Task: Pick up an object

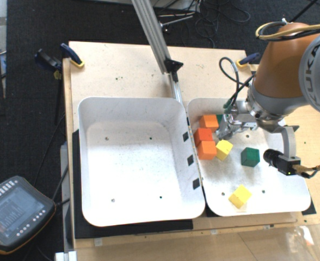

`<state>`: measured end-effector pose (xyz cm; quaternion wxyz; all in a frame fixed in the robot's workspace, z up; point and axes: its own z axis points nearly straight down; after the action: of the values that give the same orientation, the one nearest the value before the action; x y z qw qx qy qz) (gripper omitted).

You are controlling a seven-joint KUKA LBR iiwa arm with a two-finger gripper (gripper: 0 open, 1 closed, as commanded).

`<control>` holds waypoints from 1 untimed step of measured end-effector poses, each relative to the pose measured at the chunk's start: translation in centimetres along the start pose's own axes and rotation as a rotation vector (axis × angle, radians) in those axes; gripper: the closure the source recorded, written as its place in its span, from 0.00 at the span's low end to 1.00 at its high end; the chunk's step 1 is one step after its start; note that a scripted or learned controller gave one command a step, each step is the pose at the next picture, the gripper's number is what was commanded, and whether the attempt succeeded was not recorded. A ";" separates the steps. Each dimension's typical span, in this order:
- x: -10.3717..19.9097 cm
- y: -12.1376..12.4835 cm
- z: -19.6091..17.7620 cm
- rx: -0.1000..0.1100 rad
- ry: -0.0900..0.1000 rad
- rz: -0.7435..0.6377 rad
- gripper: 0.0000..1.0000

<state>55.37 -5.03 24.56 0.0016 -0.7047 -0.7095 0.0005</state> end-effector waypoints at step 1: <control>5.4 -1.3 1.1 0.000 0.000 -0.001 1.00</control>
<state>54.02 0.32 23.45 0.0016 -0.7043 -0.7099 0.0003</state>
